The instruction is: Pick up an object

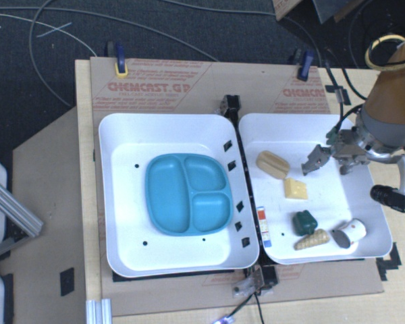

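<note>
The robot's hand hangs over the right bin, near its top right part. Its fingers are spread open with nothing between them. Under it lie a tan roll, a yellow block, a green lump, a cone and a small white and grey cup. The left bin holds a blue tray with three parts.

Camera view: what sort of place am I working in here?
Probably a robotics lab test bench: two shallow white bins clamped on a cardboard-covered board, loose cables on dark carpet, and a grey arm's gripper over toy food.
</note>
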You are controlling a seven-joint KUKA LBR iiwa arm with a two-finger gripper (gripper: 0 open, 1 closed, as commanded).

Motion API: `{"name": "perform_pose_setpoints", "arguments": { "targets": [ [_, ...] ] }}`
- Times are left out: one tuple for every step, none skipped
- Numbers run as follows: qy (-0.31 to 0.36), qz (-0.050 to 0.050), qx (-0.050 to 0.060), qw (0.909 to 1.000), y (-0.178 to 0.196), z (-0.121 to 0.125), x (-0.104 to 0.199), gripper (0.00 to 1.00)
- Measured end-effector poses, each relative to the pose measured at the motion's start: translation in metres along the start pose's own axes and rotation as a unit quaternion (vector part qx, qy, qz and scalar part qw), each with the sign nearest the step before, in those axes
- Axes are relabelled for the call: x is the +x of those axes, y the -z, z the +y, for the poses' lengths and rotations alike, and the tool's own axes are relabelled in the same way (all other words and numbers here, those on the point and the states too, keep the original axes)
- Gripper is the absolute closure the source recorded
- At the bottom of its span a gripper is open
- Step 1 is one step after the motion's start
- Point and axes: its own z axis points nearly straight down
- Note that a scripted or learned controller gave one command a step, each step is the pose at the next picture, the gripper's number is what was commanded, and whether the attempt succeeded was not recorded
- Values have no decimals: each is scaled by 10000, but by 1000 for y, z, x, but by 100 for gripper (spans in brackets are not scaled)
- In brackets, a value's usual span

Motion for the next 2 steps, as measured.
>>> {"name": "perform_pose_setpoints", "arguments": {
  "targets": [
    [17,-11,-72,10000,8,3,1,0],
    [11,-9,-55,10000,-35,6,-5,0]
  ]
}}
